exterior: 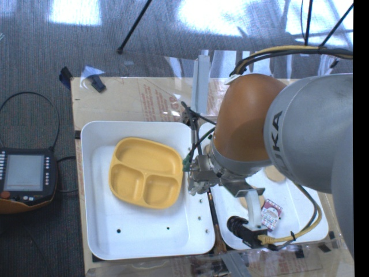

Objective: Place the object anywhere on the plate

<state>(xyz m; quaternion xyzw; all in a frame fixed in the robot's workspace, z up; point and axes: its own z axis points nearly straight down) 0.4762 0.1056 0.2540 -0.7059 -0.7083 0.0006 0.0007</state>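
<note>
The grey arm [305,131] with its orange band [248,117] is reaching in from the right and covering much of the right bin [320,224]. The gripper [199,180] is hanging over the seam between the two bins, just beside the right edge of the yellow plate [145,172]. Its body is hiding its working end, so I cannot tell how that end is set or whether anything is sitting in it.

The plate, with three compartments, is lying in the left bin [104,235], toward its upper half, and nothing is showing on it. In the right bin, a small red-and-white packet [270,214] is lying beside a pale round piece [252,201] that the arm's parts are partly covering; another pale piece [275,174] is peeking out below the arm's grey link. Which of these is the task's object is hard to say. Both bins are resting on a table [132,97], and a handheld control panel [26,175] is lying on the floor at the left.
</note>
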